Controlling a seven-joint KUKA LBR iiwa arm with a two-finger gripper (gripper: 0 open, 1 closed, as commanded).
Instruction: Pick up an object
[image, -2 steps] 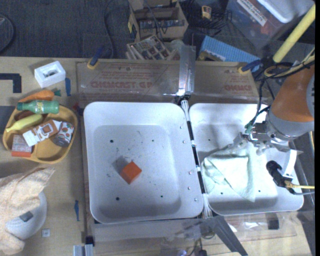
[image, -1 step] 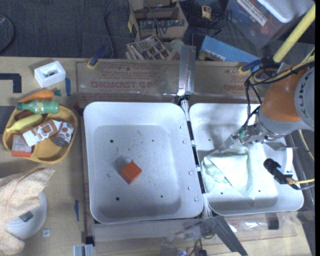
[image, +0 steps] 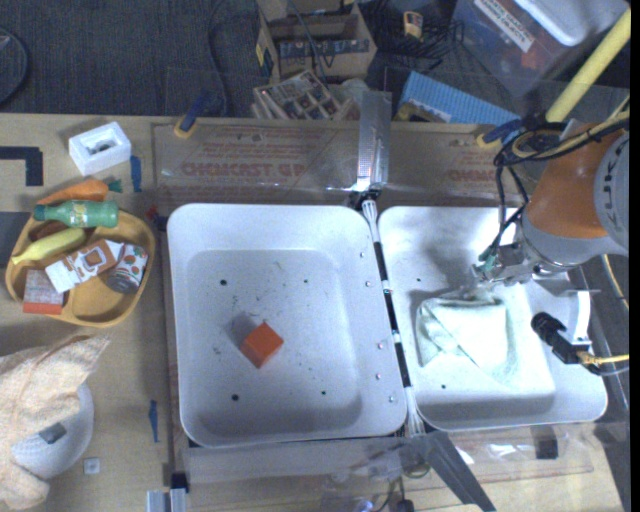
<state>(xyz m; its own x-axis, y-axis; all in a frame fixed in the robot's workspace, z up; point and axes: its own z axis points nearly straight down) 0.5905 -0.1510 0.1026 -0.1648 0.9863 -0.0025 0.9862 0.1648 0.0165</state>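
An orange cube (image: 262, 343) lies in the left bin (image: 200, 240), a little left of its middle. A crumpled pale cloth (image: 468, 332) lies in the middle of the right bin (image: 420, 235). My gripper (image: 489, 277) is low over the right bin, right at the cloth's upper edge. The cloth rises in a small peak towards it, but the wrist hides the point of contact. The arm's orange band (image: 567, 200) sits above the bin's right side.
A wooden bowl (image: 100, 308) of toy food and a small white box (image: 100, 148) stand on the bench left of the bins. A beige cloth (image: 45, 385) lies at the lower left. The ridge between the bins (image: 388, 310) separates cube and cloth.
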